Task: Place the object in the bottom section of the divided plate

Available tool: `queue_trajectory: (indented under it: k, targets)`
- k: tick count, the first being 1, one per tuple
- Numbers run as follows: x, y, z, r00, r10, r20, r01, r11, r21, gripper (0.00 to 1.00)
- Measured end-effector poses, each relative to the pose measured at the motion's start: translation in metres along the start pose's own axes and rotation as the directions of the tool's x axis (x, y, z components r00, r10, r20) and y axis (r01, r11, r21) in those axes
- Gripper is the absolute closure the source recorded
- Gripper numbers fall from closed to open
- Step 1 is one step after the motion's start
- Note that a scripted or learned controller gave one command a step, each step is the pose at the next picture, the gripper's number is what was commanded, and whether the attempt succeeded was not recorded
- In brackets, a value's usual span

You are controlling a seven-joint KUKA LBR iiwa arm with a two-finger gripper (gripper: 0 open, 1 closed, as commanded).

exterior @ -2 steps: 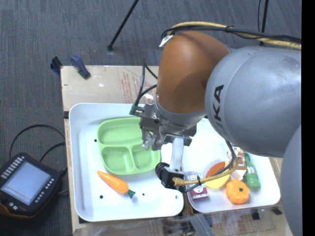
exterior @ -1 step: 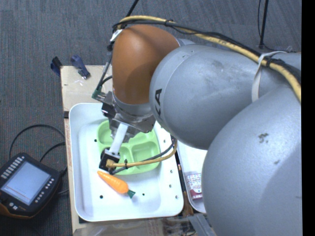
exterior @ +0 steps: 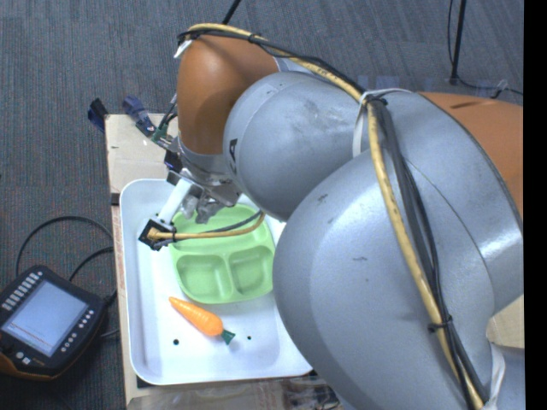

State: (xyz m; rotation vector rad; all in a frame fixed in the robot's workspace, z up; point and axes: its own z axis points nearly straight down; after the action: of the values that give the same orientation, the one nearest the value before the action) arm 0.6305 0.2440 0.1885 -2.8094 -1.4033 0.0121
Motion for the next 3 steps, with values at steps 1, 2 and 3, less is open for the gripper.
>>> queue_trajectory:
  k: [1, 2, 3]
  targets:
    - [-0.012, -0.013, 0.077, 0.970, 0.242, -0.015, -0.242, 0.970, -0.005, 1.00]
    - [0.005, 0.007, 0.100, 0.933, 0.360, -0.008, -0.360, 0.933, 0.002, 1.00]
    - [-0.003, 0.004, 0.071, 0.746, 0.666, -0.003, -0.666, 0.746, 0.002, 1.00]
